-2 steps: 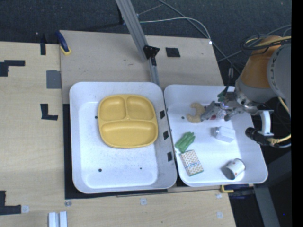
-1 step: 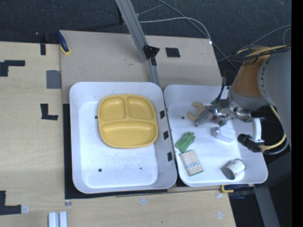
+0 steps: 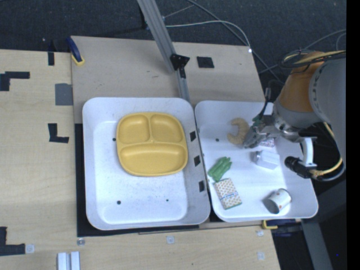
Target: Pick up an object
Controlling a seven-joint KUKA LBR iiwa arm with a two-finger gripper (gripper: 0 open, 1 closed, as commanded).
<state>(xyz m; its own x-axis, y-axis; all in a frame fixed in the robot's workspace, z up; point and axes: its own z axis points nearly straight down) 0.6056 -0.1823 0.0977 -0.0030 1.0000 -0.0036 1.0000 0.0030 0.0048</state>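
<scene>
The bench [image 3: 169, 66] is viewed from one fixed camera set above, looking down at a slant; both bins, left bin [image 3: 95, 162] and right bin [image 3: 298, 198], are framed whole from moderate distance.

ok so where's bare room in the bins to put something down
Left bin: a wide bare strip in front of the yellow divided plate. Right bin: a patch between its back rim and the tan piece. It is crowded around the gripper, green object, patterned packet and cup.
</scene>
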